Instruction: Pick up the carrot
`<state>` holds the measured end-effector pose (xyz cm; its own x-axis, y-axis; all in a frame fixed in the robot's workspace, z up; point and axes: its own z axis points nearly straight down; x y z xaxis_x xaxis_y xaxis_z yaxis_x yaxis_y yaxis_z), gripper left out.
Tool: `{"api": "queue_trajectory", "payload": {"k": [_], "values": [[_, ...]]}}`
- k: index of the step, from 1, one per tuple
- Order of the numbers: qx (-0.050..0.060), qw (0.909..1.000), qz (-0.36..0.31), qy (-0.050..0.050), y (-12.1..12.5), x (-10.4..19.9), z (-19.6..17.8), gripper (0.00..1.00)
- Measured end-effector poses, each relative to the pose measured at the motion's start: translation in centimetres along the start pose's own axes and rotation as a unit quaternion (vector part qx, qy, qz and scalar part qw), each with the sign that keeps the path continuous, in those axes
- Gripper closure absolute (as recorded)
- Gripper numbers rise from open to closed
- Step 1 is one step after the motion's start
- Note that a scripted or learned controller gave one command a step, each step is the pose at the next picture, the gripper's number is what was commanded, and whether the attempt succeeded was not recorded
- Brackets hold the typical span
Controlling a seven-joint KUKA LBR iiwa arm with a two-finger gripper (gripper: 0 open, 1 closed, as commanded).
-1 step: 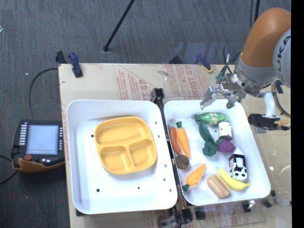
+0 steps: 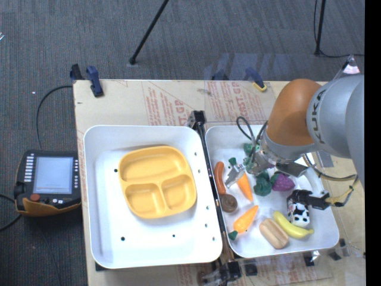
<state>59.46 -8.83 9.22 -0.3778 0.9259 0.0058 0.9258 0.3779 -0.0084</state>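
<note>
In the camera view, the bench (image 2: 149,100) carries two white bins. The left bin (image 2: 98,159) holds a yellow plate (image 2: 158,180) with three compartments. It lies flat near the middle, I think as a place to receive food later.

The right bin (image 2: 235,134) holds the toy food, loosely scattered, probably so the program must choose one piece among many. There are two carrots. The upper carrot (image 2: 244,186) lies near the bin's left side with its point toward the front edge, between a red sausage (image 2: 219,176) and a green broccoli (image 2: 262,185). The lower carrot (image 2: 246,218) lies nearer the front, slanted, with its green end down-left, beside a brown round piece (image 2: 229,202). Purple grapes (image 2: 284,182), a banana (image 2: 293,226), a bun (image 2: 273,233) and a small cow (image 2: 299,212) fill the right part.

The arm (image 2: 333,115) reaches in from the right, and its orange band bends down over the bin. The gripper (image 2: 238,174) is low, at the thick end of the upper carrot and seemingly touching it. I cannot tell if it is open or closed, and I cannot say that it holds the carrot. I judge this as the moment of the grasp on the upper carrot. The sausage and broccoli are close, so a small error could push them.
</note>
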Motion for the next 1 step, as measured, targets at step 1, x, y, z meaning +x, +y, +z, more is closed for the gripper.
{"api": "queue_trajectory", "payload": {"k": [1], "values": [[-0.003,1.0,0.006,0.0,0.09,-0.3,-1.23,1.0]]}}
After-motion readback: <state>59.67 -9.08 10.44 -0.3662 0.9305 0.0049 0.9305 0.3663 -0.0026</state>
